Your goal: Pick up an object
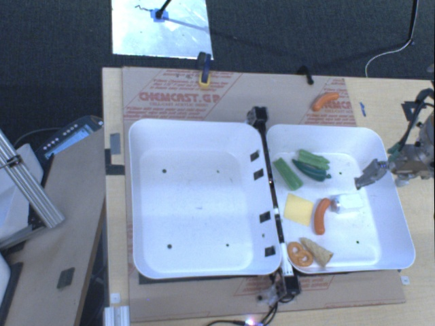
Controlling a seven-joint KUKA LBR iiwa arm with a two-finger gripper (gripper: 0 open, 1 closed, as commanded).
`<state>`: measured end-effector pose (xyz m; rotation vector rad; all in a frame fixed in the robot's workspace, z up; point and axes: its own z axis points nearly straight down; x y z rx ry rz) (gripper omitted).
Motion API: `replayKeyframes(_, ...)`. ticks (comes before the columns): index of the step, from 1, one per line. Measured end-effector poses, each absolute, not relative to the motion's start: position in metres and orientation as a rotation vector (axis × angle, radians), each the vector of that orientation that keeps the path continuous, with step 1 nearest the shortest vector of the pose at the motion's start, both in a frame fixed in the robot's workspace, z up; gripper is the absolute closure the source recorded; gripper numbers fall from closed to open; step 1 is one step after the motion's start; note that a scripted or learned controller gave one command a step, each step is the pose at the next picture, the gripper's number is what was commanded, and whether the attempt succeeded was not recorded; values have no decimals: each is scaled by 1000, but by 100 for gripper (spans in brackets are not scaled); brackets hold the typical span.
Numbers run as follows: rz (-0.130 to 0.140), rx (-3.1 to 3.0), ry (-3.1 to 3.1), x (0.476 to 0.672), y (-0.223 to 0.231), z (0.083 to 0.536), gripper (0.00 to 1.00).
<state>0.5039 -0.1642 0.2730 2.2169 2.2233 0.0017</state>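
The right bin [387, 250] holds several small items. A light green stick [287, 173] lies beside a dark green pod [311, 170] and a green piece [314, 158] near the bin's back left. A yellow block [298, 209] sits next to an orange sausage [321, 216], and a small white piece [345, 203] lies just to the sausage's right. An orange pretzel [298, 253] and a tan wedge [318, 251] rest at the front. My gripper [367, 176] hangs over the bin's right part, just above and right of the white piece, with nothing visibly in it.
The left bin [197, 195] stands beside the right one, with a black hinged divider [268, 182] between them. Another orange sausage [325, 101] lies on the cardboard behind the right bin. A yellow-and-blue clamp [204, 70] stands at the bench's back edge.
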Motion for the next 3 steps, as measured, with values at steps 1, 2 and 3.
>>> replayKeyframes(1, -7, 2225, 2227, 516, -177, 165, 0)
replayKeyframes(2, 1, 2216, 2237, 491, -86, 81, 0)
replayKeyframes(3, 4, 2216, 2224, 494, -92, 95, 100)
